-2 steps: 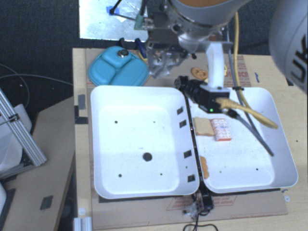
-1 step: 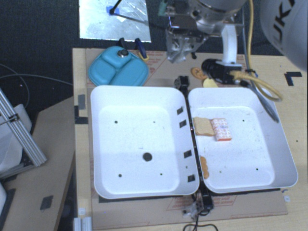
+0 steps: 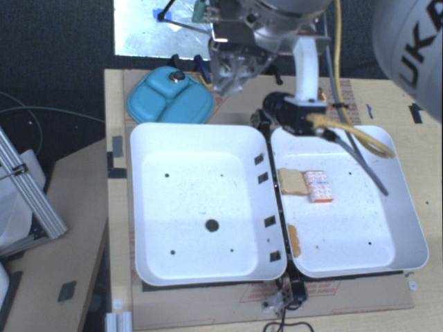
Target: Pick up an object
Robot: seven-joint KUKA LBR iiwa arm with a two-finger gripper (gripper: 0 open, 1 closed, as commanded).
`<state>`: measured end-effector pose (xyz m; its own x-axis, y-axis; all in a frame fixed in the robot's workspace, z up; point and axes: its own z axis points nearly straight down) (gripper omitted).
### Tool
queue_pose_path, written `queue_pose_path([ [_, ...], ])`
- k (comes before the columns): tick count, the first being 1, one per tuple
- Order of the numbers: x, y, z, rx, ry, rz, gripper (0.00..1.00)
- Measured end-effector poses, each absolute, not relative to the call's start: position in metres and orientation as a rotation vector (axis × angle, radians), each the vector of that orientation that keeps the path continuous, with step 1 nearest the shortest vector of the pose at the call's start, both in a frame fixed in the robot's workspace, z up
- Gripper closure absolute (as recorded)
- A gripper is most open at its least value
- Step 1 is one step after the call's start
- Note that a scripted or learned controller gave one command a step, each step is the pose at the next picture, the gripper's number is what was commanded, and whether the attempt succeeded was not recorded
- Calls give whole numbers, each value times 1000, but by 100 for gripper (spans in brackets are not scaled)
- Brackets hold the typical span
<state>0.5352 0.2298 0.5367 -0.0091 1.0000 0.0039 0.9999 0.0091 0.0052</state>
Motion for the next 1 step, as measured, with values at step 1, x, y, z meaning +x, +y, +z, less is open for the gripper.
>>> queue_pose_path([
  [1, 484, 224, 535, 2216, 2228, 3, 100],
])
